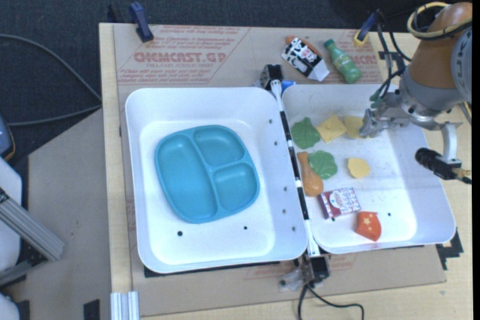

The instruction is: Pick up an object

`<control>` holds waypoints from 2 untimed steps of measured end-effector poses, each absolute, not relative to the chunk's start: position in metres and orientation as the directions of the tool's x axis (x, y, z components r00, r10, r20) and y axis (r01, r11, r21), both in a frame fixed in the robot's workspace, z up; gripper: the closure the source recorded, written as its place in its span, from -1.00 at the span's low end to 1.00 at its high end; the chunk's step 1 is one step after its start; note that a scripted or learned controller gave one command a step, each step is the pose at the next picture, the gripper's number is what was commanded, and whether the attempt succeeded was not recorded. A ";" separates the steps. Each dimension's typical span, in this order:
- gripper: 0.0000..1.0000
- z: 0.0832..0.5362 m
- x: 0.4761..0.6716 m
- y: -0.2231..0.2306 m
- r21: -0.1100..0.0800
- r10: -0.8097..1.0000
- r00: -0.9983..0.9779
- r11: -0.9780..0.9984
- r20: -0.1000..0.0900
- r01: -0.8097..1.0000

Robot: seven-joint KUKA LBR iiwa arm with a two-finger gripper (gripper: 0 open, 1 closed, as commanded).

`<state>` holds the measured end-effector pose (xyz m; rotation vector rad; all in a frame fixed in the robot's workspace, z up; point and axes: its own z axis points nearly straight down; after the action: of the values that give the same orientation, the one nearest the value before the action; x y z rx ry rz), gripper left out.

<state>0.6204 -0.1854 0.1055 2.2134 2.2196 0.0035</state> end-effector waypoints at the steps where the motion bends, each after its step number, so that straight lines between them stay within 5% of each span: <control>1: -1.00 0.105 0.620 -0.185 0.006 1.000 -0.003 0.003 -0.003 1.000; 2: 1.00 0.116 0.621 -0.185 0.009 1.000 -0.004 0.004 -0.004 1.000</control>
<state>0.6210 -0.1853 0.1157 2.2108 2.2188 0.0052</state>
